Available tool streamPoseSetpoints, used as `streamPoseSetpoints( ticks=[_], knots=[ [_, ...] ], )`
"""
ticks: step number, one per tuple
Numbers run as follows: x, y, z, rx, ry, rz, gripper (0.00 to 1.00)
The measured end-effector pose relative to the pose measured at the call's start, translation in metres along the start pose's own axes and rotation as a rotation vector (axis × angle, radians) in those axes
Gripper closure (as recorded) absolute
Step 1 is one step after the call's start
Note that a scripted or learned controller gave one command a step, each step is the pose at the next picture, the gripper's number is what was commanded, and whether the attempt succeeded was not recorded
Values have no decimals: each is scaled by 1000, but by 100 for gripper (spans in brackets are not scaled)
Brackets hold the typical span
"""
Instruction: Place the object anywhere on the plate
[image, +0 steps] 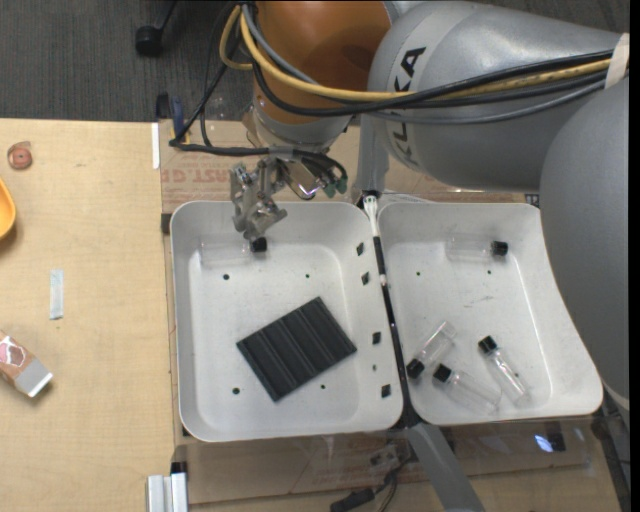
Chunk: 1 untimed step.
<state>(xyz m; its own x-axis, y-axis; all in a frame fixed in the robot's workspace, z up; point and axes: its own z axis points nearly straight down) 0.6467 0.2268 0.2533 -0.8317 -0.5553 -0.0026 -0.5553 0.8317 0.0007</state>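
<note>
A pale wooden bench (90, 300) is bearing two shallow white bins side by side, with dark carpet showing beyond its far edge. The left bin (200, 400) is holding a black ribbed plate (296, 347), lying flat and turned at an angle near the bin's middle. The right bin (540, 300), touching the left bin along a shared wall, is carrying several small clear vials with black caps: one (480, 247) is lying near its far wall, well apart from the plate, and three more are clustering toward its near side, one (430, 351) closest to the shared wall, one (462, 386) just nearer than it, and one (501, 367) furthest from the plate. Left of the left bin, on the bare wood, a small grey strip (56, 294) and a wrapped packet (20, 364) are lying, and an orange rim (5, 212) is peeking in at the bench's edge.

The KUKA arm (480, 90) is reaching over the right bin, its orange band and looping cables hanging above the left bin's far wall. The gripper (256, 225) is pointing down at the far side of the left bin, well beyond the plate. A clear vial with a black cap (259, 243) is sitting right at the fingertips, but whether the fingers are pinching it or merely touching it cannot be told.
</note>
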Motion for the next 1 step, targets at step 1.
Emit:
streamPoseSetpoints(
  ticks=[1],
  knots=[
    [74,2,-73,1,-1,-46,100]
  ],
)
